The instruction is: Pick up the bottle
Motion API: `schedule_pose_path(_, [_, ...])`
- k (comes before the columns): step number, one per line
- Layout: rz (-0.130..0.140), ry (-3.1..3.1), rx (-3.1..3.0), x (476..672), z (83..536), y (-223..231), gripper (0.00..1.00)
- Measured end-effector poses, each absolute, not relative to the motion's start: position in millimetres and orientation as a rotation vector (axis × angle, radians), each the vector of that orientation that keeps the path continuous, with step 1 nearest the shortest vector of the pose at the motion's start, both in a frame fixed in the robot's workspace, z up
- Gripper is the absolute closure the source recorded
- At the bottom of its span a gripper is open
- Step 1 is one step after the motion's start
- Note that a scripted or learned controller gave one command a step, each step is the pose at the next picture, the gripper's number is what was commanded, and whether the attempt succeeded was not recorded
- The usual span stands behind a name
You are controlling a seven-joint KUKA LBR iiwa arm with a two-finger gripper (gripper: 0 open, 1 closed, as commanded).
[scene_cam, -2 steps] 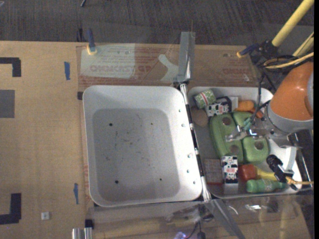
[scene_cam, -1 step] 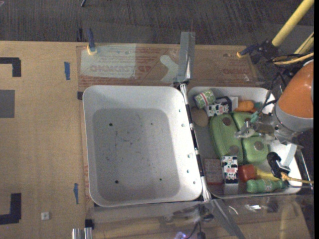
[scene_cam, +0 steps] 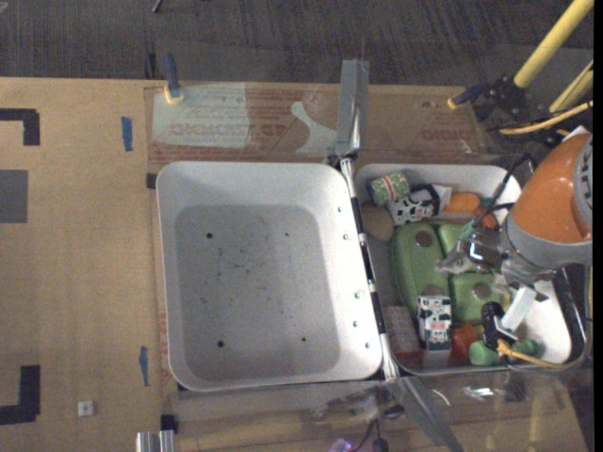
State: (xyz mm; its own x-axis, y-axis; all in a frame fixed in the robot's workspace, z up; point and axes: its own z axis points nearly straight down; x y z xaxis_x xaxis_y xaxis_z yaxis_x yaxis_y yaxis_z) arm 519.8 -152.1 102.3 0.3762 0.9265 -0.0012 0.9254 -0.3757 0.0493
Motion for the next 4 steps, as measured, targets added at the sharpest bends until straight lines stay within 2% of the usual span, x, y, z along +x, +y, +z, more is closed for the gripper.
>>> schedule_pose_path(1, [0.048, 1.724, 2.567, 522.0, 115.7, -154.6, 1.0])
schedule_pose_path(2, [-0.003, 1.59, 2.711, 479.5, 221.2, -112.1, 1.0])
schedule_pose_path(3, [-0.004, 1.265, 2.876, 496.7, 252.9, -59.9, 1.0])
schedule_pose_path(4, [-0.01, 0.768, 3.051, 492.8, 217.2, -82.2, 1.0])
